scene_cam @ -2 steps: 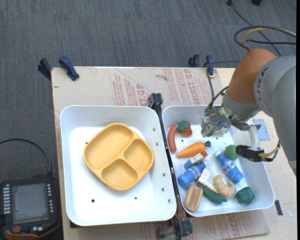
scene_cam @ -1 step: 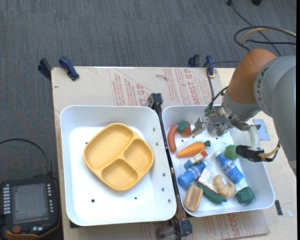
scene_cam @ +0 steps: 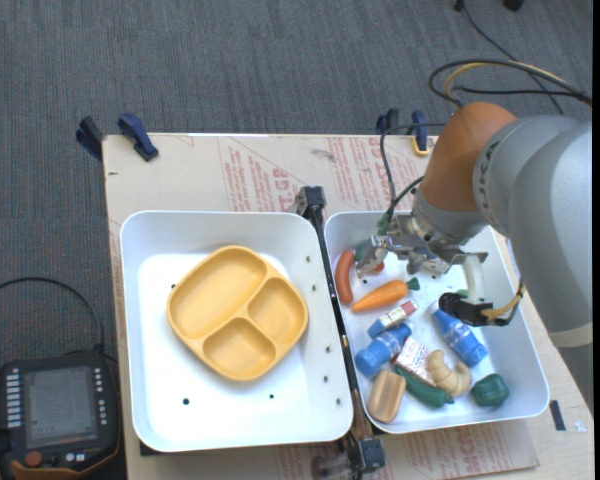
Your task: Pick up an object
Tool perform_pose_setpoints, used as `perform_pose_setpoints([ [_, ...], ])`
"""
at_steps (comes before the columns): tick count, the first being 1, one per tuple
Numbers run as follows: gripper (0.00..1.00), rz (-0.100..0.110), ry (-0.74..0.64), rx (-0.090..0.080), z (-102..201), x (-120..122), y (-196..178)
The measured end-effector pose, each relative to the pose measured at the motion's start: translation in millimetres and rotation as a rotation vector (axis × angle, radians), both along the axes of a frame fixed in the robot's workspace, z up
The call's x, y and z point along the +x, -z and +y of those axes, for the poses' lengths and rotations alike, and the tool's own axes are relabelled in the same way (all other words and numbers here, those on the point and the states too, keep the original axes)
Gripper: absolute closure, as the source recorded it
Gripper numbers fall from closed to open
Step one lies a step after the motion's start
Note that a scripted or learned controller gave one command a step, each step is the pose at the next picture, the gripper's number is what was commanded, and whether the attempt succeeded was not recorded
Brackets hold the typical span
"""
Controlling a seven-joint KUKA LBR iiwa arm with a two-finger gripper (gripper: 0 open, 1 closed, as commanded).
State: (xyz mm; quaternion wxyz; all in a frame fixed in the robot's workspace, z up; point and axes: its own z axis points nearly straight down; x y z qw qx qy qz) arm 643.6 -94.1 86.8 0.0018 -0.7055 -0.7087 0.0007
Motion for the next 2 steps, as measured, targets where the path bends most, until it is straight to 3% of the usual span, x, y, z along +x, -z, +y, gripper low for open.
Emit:
perform_pose_setpoints([
  [1, 1.0, 0.001, -0.003, 0.0, 0.0, 0.3, -9.8],
  [2, 0.0, 0.002, -0.003, 0.0, 0.0, 0.1, -9.6],
])
